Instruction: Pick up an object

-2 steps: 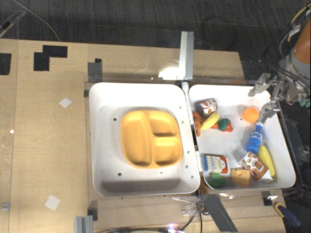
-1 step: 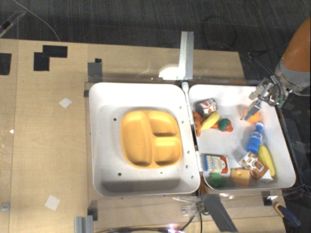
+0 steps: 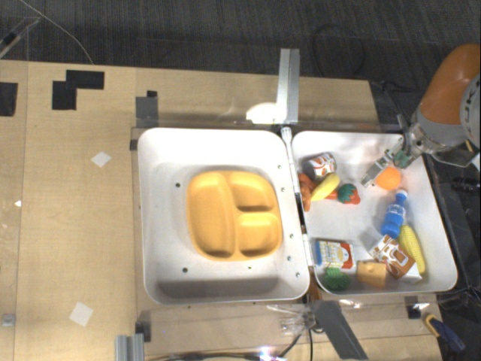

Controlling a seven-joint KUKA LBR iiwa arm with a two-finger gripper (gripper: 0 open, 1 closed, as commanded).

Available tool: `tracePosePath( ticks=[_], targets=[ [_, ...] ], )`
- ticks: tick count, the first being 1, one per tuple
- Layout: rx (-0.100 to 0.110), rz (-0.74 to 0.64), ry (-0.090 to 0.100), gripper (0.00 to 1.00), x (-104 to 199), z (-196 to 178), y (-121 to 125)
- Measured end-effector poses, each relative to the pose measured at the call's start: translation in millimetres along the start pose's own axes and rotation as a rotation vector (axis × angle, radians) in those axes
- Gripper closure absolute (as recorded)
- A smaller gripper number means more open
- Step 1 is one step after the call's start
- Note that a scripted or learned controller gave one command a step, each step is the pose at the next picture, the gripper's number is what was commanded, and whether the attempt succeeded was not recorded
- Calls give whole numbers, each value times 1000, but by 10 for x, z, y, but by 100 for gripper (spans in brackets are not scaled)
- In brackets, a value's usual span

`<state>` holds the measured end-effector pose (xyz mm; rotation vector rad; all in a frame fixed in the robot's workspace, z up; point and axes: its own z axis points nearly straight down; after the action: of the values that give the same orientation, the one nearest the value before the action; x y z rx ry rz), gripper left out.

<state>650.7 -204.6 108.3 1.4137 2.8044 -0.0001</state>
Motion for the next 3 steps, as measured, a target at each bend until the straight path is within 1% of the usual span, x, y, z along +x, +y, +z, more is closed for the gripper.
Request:
tracePosePath(
  ticks=[1, 2, 3],
  targets=[
    [-4, 144, -3, 0, -38, 229, 47],
    [-9, 134, -12, 100, -52, 106, 84],
    [-7, -49, -10, 100, 274, -921, -241]
  ],
)
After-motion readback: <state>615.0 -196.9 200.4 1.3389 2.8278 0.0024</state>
